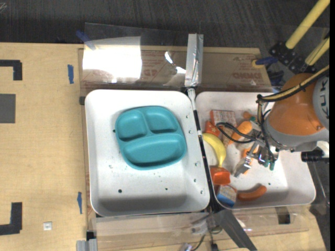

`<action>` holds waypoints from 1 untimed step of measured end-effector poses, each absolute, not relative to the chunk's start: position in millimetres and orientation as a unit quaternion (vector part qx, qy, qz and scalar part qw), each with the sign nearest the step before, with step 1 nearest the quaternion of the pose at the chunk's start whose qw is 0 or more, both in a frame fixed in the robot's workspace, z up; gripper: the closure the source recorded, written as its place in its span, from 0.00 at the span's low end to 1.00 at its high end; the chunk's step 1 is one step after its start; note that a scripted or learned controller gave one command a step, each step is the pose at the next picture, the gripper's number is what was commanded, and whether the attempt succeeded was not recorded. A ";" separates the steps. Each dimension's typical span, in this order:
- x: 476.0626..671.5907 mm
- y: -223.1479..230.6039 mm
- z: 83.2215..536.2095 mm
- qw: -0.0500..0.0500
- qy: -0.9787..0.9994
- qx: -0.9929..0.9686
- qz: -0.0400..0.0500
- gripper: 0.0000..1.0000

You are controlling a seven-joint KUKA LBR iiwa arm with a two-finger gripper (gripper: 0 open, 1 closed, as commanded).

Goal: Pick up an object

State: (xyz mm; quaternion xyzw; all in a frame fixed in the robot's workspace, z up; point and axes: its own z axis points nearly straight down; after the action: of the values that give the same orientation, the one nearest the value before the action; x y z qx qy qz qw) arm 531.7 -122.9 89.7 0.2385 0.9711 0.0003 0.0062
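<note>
Gripper (246,163) hangs low in the right bin (298,192), just beside the banana (215,146) — whether it grips anything, I cannot tell. A teal plate (151,136) sits in the left bin (104,182) — well apart.

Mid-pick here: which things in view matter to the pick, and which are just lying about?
In play: gripper low in the right bin; banana, orange fruit, sausage, red-and-white packet.

Lying about: teal divided plate in the left bin.
</note>
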 end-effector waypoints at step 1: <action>591.2 -142.1 125.4 0.006 0.987 0.161 0.000 0.00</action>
State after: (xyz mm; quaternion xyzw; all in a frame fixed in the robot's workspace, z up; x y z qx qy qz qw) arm 591.2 -142.1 125.4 0.1606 0.9870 -0.0004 0.0056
